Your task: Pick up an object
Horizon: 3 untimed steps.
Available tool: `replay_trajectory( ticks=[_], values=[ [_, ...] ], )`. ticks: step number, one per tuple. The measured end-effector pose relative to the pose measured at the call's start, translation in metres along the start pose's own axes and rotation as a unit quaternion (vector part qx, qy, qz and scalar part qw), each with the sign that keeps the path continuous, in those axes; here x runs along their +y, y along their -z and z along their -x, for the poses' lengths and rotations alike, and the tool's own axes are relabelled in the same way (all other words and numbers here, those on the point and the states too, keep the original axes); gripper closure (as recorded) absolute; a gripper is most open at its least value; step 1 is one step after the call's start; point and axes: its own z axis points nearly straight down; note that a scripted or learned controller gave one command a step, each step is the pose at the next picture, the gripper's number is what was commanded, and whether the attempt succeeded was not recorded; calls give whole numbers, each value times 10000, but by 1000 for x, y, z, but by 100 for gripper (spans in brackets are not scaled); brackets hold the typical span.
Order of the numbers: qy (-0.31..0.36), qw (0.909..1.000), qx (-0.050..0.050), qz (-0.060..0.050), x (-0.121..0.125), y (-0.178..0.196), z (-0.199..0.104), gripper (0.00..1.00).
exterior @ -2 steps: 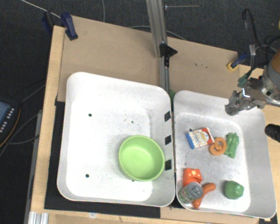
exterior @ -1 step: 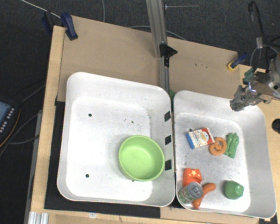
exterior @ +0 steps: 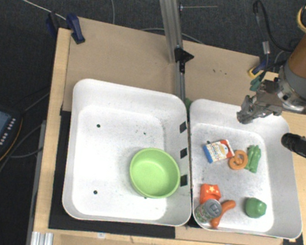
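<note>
The milk carton [exterior: 217,151] lies untouched; the jaws' gripper [exterior: 247,115] hovers near, its opening unclear; a descent seems next.

- Bright, even overhead light; the two shallow white plastic bins [exterior: 127,100] look nearly washed out.
- Left of and below the grey two-finger gripper [exterior: 249,114], the round lime-green bowl [exterior: 154,173] casts only a soft, faint shadow.
- Slightly grainy overall, with small objects soft.
</note>
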Motion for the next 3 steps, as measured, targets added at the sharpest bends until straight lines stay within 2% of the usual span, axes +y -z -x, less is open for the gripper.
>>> replay_trajectory(
  ticks=[2,3],
  values=[
    [1,10000,1,-13,-49,1,-93,100],
    [9,10000,2,-15,-65,-8,-153,100]
  ],
)
